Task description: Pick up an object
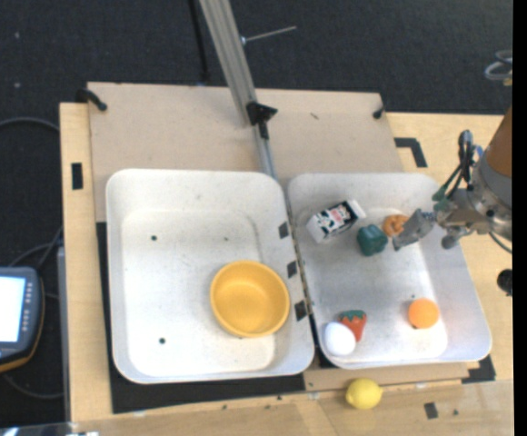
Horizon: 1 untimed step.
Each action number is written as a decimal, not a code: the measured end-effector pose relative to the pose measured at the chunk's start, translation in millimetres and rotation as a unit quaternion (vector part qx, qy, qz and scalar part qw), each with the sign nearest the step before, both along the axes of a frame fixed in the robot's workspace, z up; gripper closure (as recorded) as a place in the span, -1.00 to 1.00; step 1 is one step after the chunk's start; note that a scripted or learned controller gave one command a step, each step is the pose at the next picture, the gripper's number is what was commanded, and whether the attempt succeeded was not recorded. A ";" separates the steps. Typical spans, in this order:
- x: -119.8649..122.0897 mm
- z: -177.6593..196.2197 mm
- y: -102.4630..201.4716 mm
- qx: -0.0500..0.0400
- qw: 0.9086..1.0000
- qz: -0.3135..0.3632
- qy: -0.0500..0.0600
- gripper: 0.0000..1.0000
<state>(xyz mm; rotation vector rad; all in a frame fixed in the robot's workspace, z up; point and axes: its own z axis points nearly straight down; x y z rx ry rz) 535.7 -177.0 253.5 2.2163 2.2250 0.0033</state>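
This looks like a robotics lab or test cell. A pale wooden tabletop (182,134) stands on dark speckled carpet (82,25) and bears two shallow white plastic bins (136,216) side by side, marked off with black tape corners (413,148). A bare aluminium mounting rail (227,44) slants up from the board. At the left edge sits a handheld control pendant with a lit screen (0,316), its black cables (9,153) looping across the floor.

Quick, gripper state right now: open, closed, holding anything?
Gripper: cannot be told from this view. It sits over the right bin, beside the small orange piece and the green block; nothing seen in its grasp.
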 end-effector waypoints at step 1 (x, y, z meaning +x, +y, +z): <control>0.1 0.0 0.0 0.000 1.000 0.000 0.000 -1.00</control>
